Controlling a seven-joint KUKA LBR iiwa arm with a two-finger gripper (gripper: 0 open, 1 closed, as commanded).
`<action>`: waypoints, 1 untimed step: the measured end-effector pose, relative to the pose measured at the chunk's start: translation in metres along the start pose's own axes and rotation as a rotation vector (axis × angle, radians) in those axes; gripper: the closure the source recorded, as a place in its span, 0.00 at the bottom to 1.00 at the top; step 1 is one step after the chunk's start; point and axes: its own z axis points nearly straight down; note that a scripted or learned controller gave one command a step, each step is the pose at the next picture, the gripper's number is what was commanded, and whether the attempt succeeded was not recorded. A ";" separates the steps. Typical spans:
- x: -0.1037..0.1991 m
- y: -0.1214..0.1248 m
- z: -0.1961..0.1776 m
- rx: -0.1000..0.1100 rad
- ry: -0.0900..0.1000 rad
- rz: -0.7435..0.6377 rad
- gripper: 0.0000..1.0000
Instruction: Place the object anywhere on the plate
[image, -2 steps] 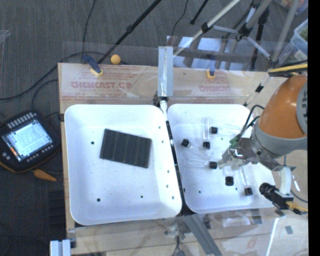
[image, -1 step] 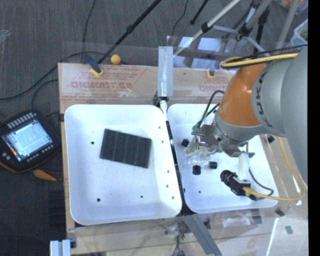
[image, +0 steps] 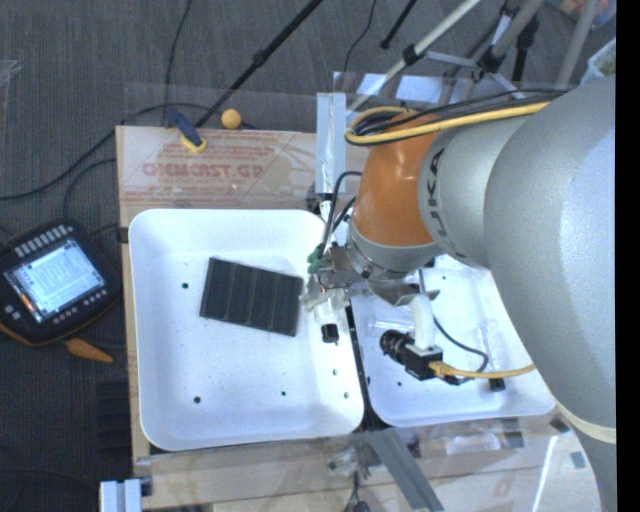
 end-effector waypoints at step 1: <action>0.058 0.023 -0.039 -0.003 -0.001 -0.466 1.00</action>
